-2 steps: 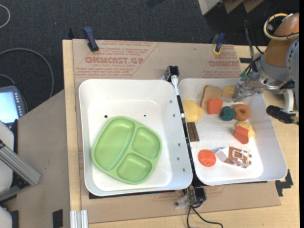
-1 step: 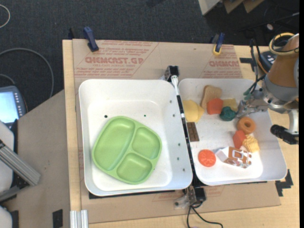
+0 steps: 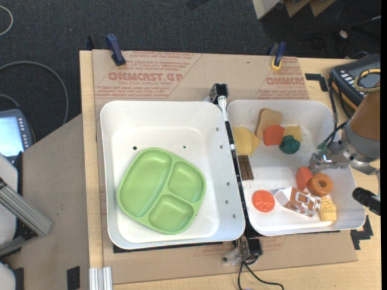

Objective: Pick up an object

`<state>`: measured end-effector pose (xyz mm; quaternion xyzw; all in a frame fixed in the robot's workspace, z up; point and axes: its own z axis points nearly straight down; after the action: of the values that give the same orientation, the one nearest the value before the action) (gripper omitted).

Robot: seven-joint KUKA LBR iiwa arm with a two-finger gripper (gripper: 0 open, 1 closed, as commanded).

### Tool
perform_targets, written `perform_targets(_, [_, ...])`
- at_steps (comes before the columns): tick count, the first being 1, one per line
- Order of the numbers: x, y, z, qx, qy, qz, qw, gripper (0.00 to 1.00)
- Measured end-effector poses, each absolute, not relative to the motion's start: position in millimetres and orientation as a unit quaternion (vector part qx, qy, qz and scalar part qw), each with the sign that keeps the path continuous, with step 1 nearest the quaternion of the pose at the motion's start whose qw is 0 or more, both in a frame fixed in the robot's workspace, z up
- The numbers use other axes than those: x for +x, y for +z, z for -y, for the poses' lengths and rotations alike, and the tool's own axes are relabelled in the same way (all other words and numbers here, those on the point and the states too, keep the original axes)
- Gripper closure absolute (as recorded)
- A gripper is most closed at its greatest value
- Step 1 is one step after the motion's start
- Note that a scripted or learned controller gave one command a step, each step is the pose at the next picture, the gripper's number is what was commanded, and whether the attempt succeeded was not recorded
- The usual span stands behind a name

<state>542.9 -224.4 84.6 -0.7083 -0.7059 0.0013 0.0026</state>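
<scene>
From the camera above, the arm (image 3: 367, 128) came in from the right and hung over the right bin (image 3: 254, 219). Its claw (image 3: 320, 159) was low, just above the red toy (image 3: 303, 177) and the brown ring (image 3: 320, 185). I could not tell if the claw was spread or pressed together, and nothing showed between its tips.

To do this step well, I think the claw should go straight down on one toy and not bump the ones beside it. The red toy and the ring were touching, so the claw could push one away while grabbing the other.

The right bin held many small toys. A yellow lump (image 3: 244, 141), a tan slice (image 3: 266, 122), an orange ball (image 3: 273, 135) and a green blob (image 3: 289, 144) sat near the top. An orange disc (image 3: 263, 201), a packet (image 3: 299, 201) and a yellow waffle (image 3: 327, 210) lay near the bottom.

The left bin (image 3: 121, 116) held a green tray (image 3: 161, 190) with three parts. Both bins sat side by side on the surface (image 3: 181, 71).
</scene>
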Motion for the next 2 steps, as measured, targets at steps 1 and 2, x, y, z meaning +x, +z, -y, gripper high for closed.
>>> perform_targets(1, [526.2,90.6,223.7,-0.708,0.0005,0.707,0.001,1.0])
perform_targets(2, [522.8,84.6,223.5,-0.707,0.0003,0.707,0.001,1.0])
